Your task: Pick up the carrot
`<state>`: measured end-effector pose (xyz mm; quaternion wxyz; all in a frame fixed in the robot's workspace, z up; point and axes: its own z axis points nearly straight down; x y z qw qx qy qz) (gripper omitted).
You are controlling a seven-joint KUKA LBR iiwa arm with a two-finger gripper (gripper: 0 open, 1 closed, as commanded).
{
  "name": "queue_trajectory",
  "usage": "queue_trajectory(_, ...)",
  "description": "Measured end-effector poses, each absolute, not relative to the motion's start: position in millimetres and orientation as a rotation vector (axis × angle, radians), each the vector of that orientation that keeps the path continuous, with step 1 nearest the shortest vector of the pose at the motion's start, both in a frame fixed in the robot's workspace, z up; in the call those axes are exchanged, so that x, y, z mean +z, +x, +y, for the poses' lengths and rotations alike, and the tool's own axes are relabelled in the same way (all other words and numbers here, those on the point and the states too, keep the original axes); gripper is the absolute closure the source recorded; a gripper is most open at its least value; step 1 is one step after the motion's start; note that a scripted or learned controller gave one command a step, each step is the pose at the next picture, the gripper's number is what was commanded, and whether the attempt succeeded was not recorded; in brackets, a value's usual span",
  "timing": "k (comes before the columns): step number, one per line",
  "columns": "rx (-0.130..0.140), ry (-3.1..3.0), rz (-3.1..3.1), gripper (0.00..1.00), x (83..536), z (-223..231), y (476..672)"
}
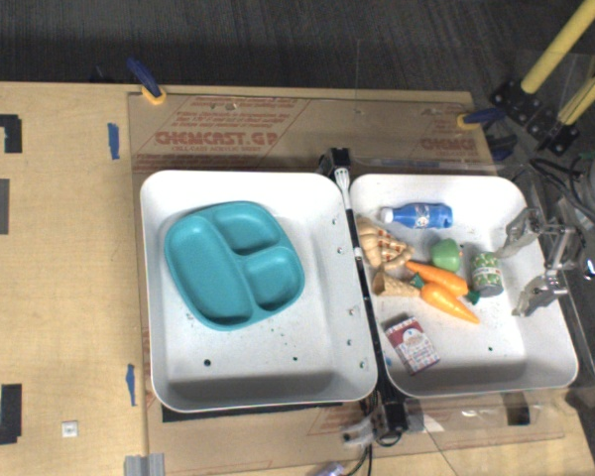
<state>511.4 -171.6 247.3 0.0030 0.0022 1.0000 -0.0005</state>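
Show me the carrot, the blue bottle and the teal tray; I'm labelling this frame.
carrot (442, 293), camera view, middle of its orange body.
blue bottle (417, 215), camera view, its blue label.
teal tray (234, 262), camera view, ridge between compartments.

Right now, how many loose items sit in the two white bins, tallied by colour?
Teal: 1, the teal divided plastic plate in the left bin.
Blue: 1, the blue plastic bottle.
Orange: 1, the orange carrot.
Green: 2, the round green item and the small green can.
Tan: 1, the tan ridged cluster.
Red: 1, the red-and-white flat packet.
Total: 7.
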Motion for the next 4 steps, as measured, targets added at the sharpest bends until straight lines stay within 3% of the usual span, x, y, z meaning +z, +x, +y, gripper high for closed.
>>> queue_trajectory(1, 0.003, -0.144, 3.132, 0.00, 132.4, -141.3, 514.5)
queue_trajectory(2, -0.001, -0.182, 3.127, 0.00, 93.3, -101.1, 549.5)
queue_trajectory(3, -0.003, -0.187, 3.119, 1.00, 104.5, -99.2, 552.6)
queue_trajectory(4, 0.001, -0.593, 3.069, 1.00, 188.5, -34.3, 615.1)
